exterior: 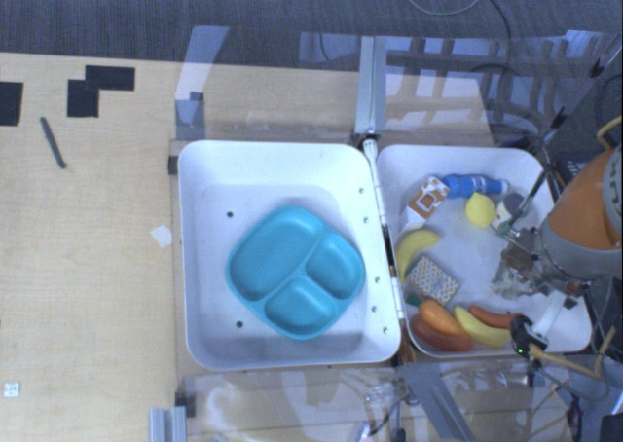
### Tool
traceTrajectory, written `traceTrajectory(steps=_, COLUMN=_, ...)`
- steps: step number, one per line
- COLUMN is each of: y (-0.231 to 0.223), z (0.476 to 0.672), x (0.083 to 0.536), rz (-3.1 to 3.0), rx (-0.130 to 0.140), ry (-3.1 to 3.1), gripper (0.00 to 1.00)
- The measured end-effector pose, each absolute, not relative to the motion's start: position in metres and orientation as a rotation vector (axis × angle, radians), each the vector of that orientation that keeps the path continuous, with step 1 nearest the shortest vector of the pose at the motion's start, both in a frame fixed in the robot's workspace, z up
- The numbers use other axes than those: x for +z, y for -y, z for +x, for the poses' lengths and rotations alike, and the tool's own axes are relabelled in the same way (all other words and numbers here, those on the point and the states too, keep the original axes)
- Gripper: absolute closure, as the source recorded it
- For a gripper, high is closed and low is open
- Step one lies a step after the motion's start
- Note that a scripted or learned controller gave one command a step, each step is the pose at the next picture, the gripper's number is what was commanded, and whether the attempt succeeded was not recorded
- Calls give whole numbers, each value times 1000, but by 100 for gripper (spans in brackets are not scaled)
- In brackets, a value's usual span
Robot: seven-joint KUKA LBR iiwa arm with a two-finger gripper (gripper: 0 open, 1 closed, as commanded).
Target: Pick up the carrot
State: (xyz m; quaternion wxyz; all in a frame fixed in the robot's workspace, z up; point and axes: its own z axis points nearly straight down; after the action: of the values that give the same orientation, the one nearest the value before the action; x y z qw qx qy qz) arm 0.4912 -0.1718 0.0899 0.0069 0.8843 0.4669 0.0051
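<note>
the bench (pixel 97 265) is the widest thing here, pale wood, bearing two shallow white bins side by side; the left bin (pixel 209 236) holds a blue divided plate (pixel 297 272) lying flat near its middle; the right bin (pixel 574 333) is crowded with play food, and the arm (pixel 589 221), grey with its orange band, reaches in over that bin's right side; the gripper (pixel 514 273) hangs low at the end of it, above the bin floor to the right of the clutter; whether the jaws are released or clenched i cannot tell, the parts there are too small and blurred.

the carrot (pixel 435 315), as i judge the orange tapered piece, lies at the bin's front edge, touching a dark red item (pixel 443 338) just beneath it and lying just beside a yellow banana (pixel 484 326); a patterned packet (pixel 432 280) sits right behind it, a second yellow banana (pixel 417 245) further back, then a lemon (pixel 479 209) and a blue bottle (pixel 474 184) near the far wall.

the step in hand looks like the approach, nothing grasped yet; to do it well the gripper should travel left and toward the front wall, turn so the jaws straddle the carrot's narrow width, and come down clear of the banana and packet, since the tight packing invites a pinch on the wrong thing.
</note>
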Motion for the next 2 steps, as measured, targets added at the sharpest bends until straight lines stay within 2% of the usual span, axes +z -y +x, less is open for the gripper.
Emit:
traceTrajectory(steps=1, y=192, z=495, x=154, rz=2761, rx=4, ry=-1494, gripper=100)
traceTrajectory(steps=2, y=197, z=490, x=89, rz=2964, rx=11, ry=-1033, gripper=100)
